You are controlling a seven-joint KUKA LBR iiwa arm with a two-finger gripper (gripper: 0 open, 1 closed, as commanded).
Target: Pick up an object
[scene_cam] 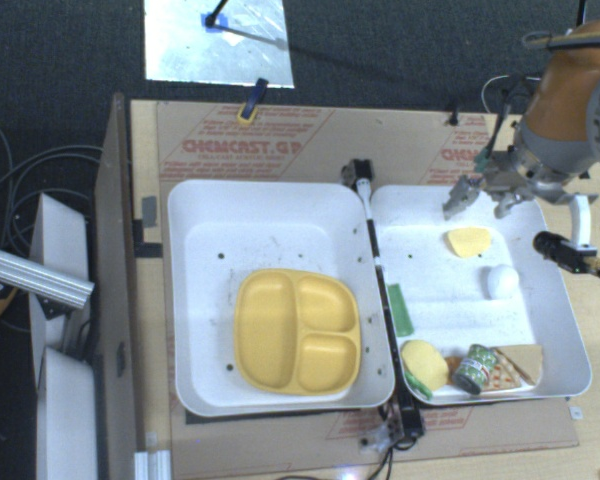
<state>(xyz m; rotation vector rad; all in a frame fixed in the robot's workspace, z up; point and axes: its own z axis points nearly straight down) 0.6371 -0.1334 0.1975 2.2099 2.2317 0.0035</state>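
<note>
My gripper (483, 203) hangs over the far part of the right bin (555, 313), its two fingers (458, 199) spread open with nothing between them. Just below it on the bin floor lies a pale yellow wedge (468, 241). A white egg-shaped object (501, 281) rests a little nearer and to the right. A green strip (399, 309) lies along the bin's left wall. In the near corner sit a yellow lemon-like fruit (425, 363), a small green can (473, 370) and a flat pizza-printed piece (508, 369).
The left bin (205, 228) holds a yellow divided plate (298, 330). A black clip (360, 174) sits at the far end of the ridge between the bins. Cables (565, 250) hang at the arm's right side. Cardboard (280, 138) lines the bench behind the bins.
</note>
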